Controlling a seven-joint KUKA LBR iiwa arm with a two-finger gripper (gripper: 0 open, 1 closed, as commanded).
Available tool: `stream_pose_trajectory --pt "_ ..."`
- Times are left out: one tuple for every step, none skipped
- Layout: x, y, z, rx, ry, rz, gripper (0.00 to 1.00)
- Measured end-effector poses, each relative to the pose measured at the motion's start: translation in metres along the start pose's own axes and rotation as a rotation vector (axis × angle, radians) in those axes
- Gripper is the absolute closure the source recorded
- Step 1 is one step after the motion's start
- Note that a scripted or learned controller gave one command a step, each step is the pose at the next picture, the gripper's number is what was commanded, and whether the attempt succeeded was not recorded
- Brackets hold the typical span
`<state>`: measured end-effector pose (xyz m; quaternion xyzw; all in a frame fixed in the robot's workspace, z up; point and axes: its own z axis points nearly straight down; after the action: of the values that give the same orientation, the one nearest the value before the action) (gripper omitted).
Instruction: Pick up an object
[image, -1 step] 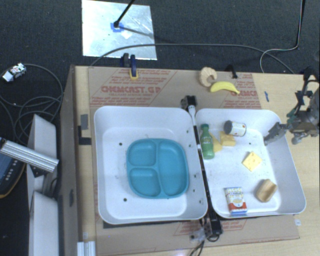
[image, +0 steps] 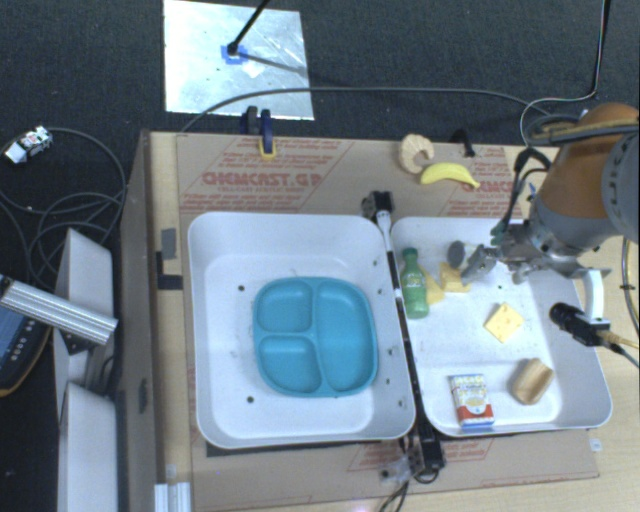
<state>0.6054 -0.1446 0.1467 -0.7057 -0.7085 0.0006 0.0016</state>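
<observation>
The right bin (image: 590, 400) holds a green bottle (image: 413, 284), a yellow cheese wedge (image: 504, 323), a brown bread roll (image: 531, 381), a small red and white carton (image: 471, 400) and a pale yellow piece (image: 453, 280). My gripper (image: 467, 258) reaches in from the right over the bin's upper left part, just above the pale yellow piece and right of the bottle. Its two grey fingers stand apart, open, with nothing between them.
The left bin (image: 225, 250) holds a blue divided plate (image: 314, 335). A banana (image: 448, 175) and a beige ring-shaped object (image: 416, 151) lie on the bench behind the right bin. A black attachment (image: 580, 325) sticks out at the right bin's right rim.
</observation>
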Motion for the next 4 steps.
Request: stream_pose_trajectory --pt "-0.063 -0.015 0.028 -0.004 -0.004 0.003 0.0" --pt "0.011 0.048 0.053 -0.01 -0.002 0.0 0.0" --pt "-0.017 -0.02 0.043 -0.004 -0.003 0.003 0.0" --pt "-0.007 0.042 0.055 0.027 0.0 0.01 0.0"
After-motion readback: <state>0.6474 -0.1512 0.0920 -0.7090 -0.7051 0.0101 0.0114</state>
